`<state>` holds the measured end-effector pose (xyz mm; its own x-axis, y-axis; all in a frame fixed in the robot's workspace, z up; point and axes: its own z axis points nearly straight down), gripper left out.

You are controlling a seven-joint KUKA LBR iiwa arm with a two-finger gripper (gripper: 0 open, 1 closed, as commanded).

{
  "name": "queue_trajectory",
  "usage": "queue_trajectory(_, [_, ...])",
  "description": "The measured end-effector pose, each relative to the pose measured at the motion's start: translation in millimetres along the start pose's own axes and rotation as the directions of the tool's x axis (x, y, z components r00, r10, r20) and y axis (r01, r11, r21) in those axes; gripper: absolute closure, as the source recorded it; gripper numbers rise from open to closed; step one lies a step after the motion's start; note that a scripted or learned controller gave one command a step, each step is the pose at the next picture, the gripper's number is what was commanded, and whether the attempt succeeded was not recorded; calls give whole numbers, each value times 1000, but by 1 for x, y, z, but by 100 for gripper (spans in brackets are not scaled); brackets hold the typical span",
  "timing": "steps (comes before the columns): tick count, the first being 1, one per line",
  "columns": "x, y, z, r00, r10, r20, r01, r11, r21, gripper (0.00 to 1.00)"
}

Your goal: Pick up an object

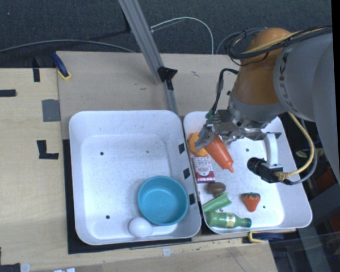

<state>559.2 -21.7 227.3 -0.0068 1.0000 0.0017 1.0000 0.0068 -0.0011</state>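
My gripper (211, 136) hangs over the upper left part of the right bin (296, 208). It is shut on the thick end of an orange carrot (221, 154), which slants down to the right from between the fingers. A small orange fruit (194, 146) lies right beside the gripper, against the bin's left wall. Below the carrot lie a red and white packet (204, 170), a brown nut-like piece (216, 188), a green vegetable (215, 203), a green bottle (229, 220) and a strawberry (251, 200).
The left bin (80, 165) holds a blue bowl (162, 199) and a white ball (140, 226) near its front right corner. A grey pole (148, 43) slants up from between the bins. The arm's cable and black fitting (262, 168) hang over the right bin.
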Motion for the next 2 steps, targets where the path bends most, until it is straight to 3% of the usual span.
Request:
queue_trajectory(1, [53,14,11,1000,-1,1,1,1000,1,100])
queue_trajectory(2, [106,32,-1,1000,-1,0,1,1000,-1,100])
